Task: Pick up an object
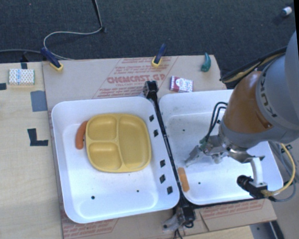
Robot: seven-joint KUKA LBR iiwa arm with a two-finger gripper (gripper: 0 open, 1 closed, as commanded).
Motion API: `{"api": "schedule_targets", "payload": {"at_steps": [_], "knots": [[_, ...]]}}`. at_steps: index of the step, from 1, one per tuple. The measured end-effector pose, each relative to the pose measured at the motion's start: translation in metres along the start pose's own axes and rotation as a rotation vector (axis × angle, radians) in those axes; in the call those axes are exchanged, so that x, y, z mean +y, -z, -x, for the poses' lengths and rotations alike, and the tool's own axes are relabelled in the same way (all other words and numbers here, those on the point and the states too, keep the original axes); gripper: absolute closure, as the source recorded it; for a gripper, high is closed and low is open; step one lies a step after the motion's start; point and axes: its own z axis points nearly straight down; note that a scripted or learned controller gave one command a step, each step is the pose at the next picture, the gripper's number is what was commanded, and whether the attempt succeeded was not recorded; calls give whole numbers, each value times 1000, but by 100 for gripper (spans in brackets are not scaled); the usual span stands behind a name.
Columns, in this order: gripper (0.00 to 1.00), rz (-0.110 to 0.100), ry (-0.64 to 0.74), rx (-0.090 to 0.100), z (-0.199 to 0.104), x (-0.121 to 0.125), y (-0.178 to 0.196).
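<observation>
Reaching in from the right of the frame, your arm hangs over the right bin, its orange band above the wrist, with the jaws low over the bin's white floor, left of centre. You cannot tell whether they are released or clenched; nothing shows between them. The small orange sausage lies just below and left of the jaws, against the right bin's left wall, apart from them. In the left bin, at centre frame, a yellow divided plate sits flat, and a second orange sausage lies beside its left edge. A small red-and-white packet rests on the bench above the right bin.
</observation>
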Motion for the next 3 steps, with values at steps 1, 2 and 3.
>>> {"api": "schedule_targets", "payload": {"at_steps": [1,2,3], "knots": [[0,2,-1,-2,6,70,-20],[0,5,0,-2,3,106,-27],[100,6,1,-5,3,107,-17]]}}
